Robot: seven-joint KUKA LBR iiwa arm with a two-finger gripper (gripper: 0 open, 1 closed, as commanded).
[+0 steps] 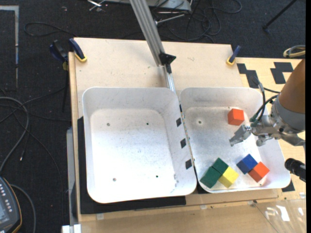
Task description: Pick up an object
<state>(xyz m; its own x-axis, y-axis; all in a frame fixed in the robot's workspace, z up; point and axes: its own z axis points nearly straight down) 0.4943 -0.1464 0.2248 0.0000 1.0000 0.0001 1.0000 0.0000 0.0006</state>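
The claw (247, 134), grip state unclear, is hovering in the right white plastic bin (214, 97), the small orange cube (236, 116) at its eleven o'clock; nothing lifted yet.

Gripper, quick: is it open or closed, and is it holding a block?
Gripper: in the right bin, nothing visibly between its fingers; open or closed cannot be told from this view.

The gripper (245, 135) hangs over the right bin (209, 101) (arm entering from the right), below an orange cube (235, 116); green (214, 173), yellow (228, 177) and blue (247, 163) blocks lie near the front rim.
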